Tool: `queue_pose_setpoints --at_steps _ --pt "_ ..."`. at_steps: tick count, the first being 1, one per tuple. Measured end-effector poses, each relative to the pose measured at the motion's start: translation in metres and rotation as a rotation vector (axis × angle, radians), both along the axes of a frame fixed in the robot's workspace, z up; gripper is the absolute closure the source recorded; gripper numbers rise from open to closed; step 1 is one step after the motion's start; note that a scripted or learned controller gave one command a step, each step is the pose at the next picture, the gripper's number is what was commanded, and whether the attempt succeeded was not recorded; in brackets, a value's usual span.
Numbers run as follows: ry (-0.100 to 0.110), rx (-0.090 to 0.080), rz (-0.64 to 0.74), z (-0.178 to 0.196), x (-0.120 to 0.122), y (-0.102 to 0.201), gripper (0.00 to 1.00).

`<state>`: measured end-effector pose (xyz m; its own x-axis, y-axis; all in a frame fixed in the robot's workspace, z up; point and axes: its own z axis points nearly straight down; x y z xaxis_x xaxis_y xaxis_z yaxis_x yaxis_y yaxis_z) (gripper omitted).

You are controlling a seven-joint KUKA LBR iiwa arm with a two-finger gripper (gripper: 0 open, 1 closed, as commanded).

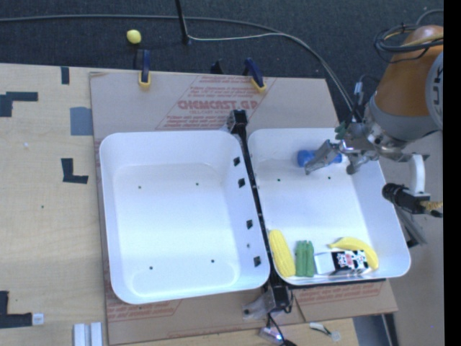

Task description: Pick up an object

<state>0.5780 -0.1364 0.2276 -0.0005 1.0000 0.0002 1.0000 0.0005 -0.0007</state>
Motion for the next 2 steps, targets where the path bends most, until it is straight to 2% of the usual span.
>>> queue_pose_setpoints --at_steps 1,2 --pt "0.006 0.0 -0.005 -0.073 0.016 -0.067 0.0" --pt "0.004 0.001 0.006 -0.146 0.05 0.018 0.0"
